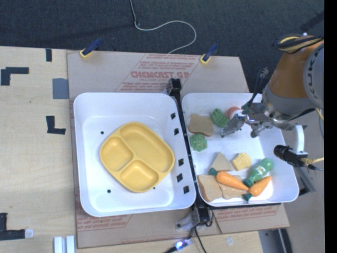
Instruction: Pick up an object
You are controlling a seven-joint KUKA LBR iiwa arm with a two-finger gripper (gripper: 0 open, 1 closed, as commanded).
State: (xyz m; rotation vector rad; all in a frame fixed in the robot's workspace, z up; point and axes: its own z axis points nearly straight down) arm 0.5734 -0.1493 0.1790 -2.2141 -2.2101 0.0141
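Note:
The right bin (287, 194) holds several toy foods. A brown bread slice (200, 124), a green leafy piece (219, 116) and a small orange-red piece (233, 110) lie in its far part. A second green piece (198, 142) sits by the left wall. Nearer the front are a tan wedge (221, 162), a yellow chunk (241, 161), a carrot (231, 181), a green vegetable (259, 170) and toast slices (209, 188). My gripper (239, 132) hangs over the bin's middle, just right of the leafy piece. It is open with nothing between its fingers.
The left bin (87, 115) holds a yellow divided plate (137, 156). A black divider with clips (181, 136) runs between the bins. The grey and orange arm (292, 83) comes in over the right bin's far right corner. A cable (168, 28) lies behind the bins.

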